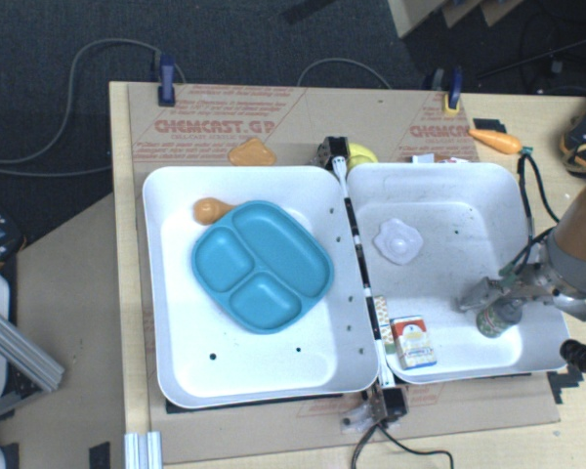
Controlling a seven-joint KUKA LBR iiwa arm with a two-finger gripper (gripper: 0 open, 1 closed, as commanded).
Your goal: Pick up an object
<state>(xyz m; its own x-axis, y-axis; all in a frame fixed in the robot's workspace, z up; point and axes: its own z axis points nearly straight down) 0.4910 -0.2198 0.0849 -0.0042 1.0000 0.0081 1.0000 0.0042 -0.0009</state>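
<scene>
My gripper [488,311] hangs low over the right bin [439,179], near its right wall, reaching in from the right. In that bin lie a pale translucent lid-like piece [397,241] at the middle left and a small box with a red label [413,343] at the front left corner, a short way left of the gripper. The left bin [176,291] holds a blue divided plate [262,264] and a small tan food-like item [210,209] touching the plate's upper left rim.
On the bench behind the bins lie an orange piece [251,151], a yellow object [360,153] and an orange carrot-like toy [495,141]. Cables run along the right bin's right side. A black clip strip [361,272] joins the two bins.
</scene>
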